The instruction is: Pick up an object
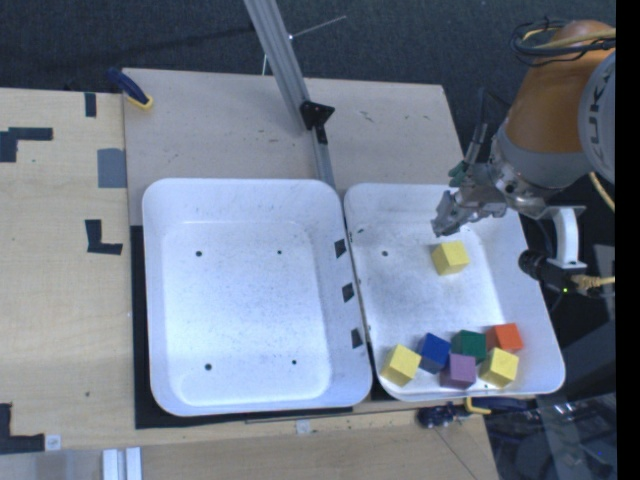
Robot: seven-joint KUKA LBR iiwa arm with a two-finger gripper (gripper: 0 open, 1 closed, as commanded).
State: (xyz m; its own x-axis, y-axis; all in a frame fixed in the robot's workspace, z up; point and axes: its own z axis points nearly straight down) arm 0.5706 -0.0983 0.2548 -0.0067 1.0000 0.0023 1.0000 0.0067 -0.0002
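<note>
In the camera view, the gripper (452,220) hangs over the right bin (400,298), just above a yellow cube (450,257) that lies alone on the bin floor; whether it is spread or pressed together cannot be told. Near the bin's front edge a second yellow cube (402,364), a blue cube (434,351), a purple cube (461,369), a green cube (468,344), an orange cube (506,336) and a third yellow cube (500,367) lie close together.

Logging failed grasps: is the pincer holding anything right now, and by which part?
Nothing is held. The pincer hangs just above the lone yellow cube, which lies on the right bin's floor.
</note>
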